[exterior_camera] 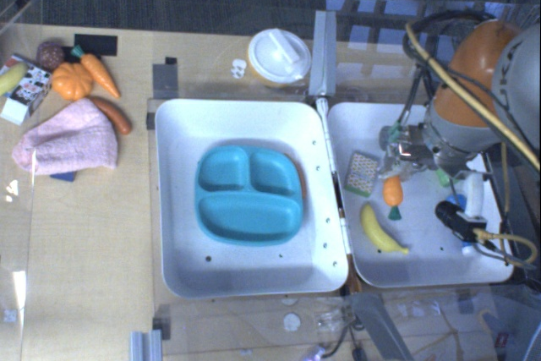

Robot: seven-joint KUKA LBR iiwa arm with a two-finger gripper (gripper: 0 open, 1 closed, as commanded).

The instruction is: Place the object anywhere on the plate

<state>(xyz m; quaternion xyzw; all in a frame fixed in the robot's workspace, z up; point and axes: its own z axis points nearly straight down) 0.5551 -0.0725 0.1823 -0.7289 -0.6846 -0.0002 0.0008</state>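
Two white bins sit side by side on the bench, and we see the arm (486,80) coming in from the right, bent over the right bin (423,262), its orange band high near the frame's edge and its wrist angled down and to the left. The gripper (396,171) hangs low over the middle of that bin, with a toy carrot (392,193) directly beneath its tip; the carrot's orange body meets the gripper's end, but we cannot tell whether it is actually clamped. The carrot's long axis runs roughly up and down the view, orange root toward the gripper and green top (396,214) pointing toward the near edge. Just beside it lies a banana (382,230), slanting from upper left to lower right, and a small checkered pad (363,172) rests to the left. The blue divided plate (250,194) sits in the left bin (182,258), well apart from the carrot.
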